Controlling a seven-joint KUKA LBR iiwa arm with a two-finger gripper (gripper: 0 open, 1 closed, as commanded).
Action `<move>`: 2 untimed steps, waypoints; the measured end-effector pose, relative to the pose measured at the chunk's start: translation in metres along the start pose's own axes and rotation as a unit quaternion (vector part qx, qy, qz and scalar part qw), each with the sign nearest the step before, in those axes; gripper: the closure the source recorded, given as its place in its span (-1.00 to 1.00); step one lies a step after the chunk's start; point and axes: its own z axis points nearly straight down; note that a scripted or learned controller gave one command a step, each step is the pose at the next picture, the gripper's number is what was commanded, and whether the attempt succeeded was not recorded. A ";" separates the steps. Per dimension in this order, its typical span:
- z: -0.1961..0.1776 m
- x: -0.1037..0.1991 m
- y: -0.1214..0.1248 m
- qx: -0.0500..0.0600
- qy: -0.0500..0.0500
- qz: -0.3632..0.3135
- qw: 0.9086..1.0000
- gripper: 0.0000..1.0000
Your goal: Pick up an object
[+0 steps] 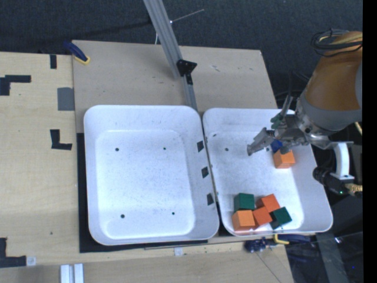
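Place: in the right bin (306, 214), near its back right wall, the gripper (275, 140) hung low over the floor.
Object: an orange block (284, 159) lay just under and to the right of the gripper, with a small blue piece (277, 148) touching its top edge.
Fingers: they could not be made out against the wrist, so whether they stood apart or closed, and whether they held anything, could not be told.
Relation: the block sat beside the gripper, very close, perhaps touching; no grasp was visible.
Handling: it looked like a small, stiff, light cube, probably best pinched across two flat opposite faces.
Others: two green and three orange blocks (257, 211) clustered at the bin's front edge, well apart.
Left bin (94, 122): on the worktop (118, 69) beside it.
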 end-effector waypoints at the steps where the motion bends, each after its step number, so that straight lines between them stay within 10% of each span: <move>1: 0.000 0.000 0.000 0.000 0.000 0.000 1.000 -1.00; 2: 0.044 -0.002 0.000 0.002 -0.001 0.001 1.000 -1.00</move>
